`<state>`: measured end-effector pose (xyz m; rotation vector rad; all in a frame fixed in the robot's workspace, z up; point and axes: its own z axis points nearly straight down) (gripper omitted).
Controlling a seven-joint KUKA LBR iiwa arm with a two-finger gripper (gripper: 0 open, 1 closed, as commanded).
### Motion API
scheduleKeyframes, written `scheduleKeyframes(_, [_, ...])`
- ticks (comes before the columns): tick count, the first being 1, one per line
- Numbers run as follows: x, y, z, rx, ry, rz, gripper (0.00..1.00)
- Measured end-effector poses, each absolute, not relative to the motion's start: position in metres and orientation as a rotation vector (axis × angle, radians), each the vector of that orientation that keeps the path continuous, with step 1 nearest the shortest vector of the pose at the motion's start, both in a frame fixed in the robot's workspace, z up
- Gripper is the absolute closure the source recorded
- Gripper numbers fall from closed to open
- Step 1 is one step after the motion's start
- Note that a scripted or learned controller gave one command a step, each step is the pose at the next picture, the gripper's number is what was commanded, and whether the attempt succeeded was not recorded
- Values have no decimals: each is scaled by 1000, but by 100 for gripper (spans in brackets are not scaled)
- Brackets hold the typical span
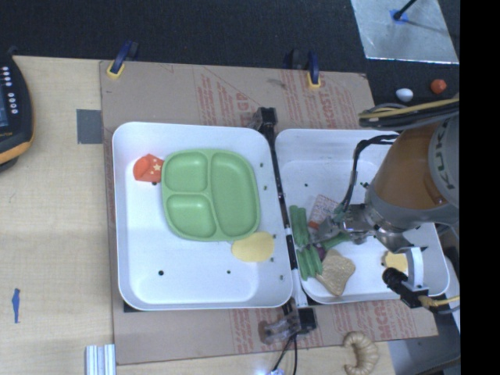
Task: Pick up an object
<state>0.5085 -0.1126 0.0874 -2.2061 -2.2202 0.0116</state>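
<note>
Bread lies low in the right bin, touching the green stalks; it looks light and soft, best pinched across its edges. The gripper hangs above; its grip cannot be told.

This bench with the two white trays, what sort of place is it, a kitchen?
More likely a robot test lab. The bins sit on cardboard clamped to the bench, a grey-and-orange robot arm reaches in, and the green divided plate looks like a toy prop.
</note>
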Motion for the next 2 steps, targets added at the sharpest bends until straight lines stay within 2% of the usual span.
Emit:
scheduleKeyframes(1, [513,-116,106,-2215,-2231,1,100])
scheduleKeyframes(2, [551,-53,197,-2213,-2236,-9,100])
